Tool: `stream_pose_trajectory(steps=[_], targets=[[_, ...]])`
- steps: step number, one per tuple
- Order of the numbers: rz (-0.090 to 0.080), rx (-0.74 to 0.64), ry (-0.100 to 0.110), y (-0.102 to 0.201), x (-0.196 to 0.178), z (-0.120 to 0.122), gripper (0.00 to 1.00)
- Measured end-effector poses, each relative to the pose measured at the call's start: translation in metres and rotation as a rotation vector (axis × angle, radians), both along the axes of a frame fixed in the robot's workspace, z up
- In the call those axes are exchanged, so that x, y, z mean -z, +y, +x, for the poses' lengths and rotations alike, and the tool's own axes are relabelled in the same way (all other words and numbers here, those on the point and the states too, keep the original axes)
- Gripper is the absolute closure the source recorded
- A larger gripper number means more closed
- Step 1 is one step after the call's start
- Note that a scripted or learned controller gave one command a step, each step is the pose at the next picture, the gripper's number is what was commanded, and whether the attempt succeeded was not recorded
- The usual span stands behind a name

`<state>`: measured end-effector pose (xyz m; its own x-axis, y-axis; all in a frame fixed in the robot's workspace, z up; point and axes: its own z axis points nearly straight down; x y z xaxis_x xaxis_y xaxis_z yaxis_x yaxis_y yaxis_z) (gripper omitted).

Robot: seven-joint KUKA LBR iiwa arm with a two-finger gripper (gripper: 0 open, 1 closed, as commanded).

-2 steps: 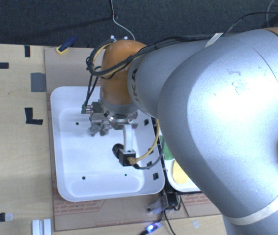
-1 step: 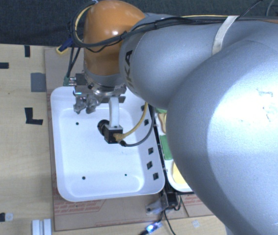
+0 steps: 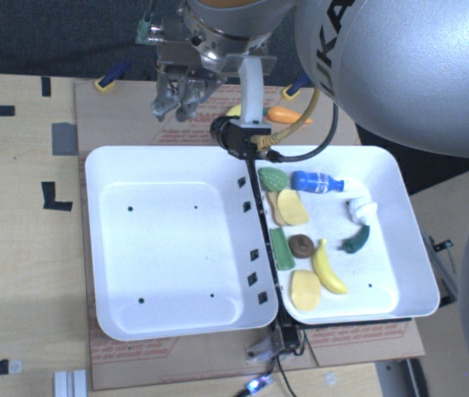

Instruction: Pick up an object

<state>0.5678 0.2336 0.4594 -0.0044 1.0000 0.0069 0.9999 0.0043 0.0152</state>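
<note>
Hanging above the bench behind both bins, fingers pointing down.

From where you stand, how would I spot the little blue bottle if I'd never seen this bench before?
Start with the two white bins and take the right bin, the one with the toy food in it. Look along its far edge, just right of the divider, where the blue bottle lies on its side next to a green bumpy piece. It is the one bright blue thing there, with a white band round its middle.
</note>
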Motion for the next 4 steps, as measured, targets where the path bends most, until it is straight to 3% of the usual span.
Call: stream_pose_trajectory(steps=[1,2,4], targets=[[-0.002,-0.002,0.008,0.0,-0.082,-0.053,1.0],[-0.008,0.002,0.018,-0.001,-0.075,-0.077,1.0],[-0.008,0.003,0.018,0.0,-0.075,-0.084,1.0]])
